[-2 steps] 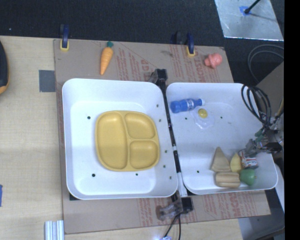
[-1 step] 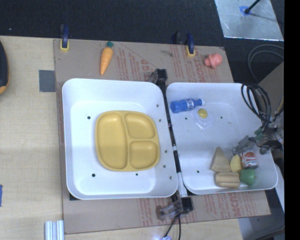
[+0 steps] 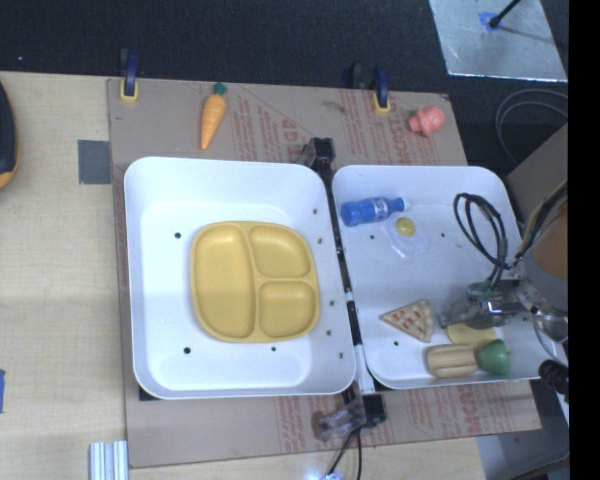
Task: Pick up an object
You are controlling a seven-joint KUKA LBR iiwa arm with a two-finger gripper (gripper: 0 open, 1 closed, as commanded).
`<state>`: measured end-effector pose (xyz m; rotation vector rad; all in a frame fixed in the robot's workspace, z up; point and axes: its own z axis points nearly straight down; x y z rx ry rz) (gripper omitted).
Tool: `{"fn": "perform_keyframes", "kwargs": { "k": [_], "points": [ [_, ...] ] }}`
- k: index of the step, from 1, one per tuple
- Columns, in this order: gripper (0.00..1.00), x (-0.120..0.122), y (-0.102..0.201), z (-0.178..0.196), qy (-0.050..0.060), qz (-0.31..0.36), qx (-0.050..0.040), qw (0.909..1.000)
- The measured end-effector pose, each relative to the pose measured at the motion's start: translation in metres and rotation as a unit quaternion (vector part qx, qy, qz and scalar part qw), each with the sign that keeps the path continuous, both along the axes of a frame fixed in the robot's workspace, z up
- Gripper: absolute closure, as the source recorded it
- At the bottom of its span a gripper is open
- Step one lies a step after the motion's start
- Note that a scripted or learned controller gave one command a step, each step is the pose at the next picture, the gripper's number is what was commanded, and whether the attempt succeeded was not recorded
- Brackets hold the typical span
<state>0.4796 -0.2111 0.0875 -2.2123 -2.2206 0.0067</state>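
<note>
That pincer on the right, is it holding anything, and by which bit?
It cannot be told. The pincer is low in the right bin, right by a yellow piece and the pizza slice, but no grip shows.
</note>
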Motion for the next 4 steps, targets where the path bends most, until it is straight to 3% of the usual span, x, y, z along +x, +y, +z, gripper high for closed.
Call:
{"fn": "perform_keyframes", "kwargs": {
  "k": [1,2,3,4],
  "points": [
    [0.0,0.063,0.0,0.005,-0.006,0.001,-0.0014,1.0],
    [0.0,0.008,0.002,0.004,0.0,-0.001,0.0001,1.0],
    [0.0,0.072,0.018,0.005,-0.006,0.002,-0.0011,1.0],
    [0.0,-0.001,-0.003,0.004,0.0,-0.002,-0.0005,1.0]
  ]
}}
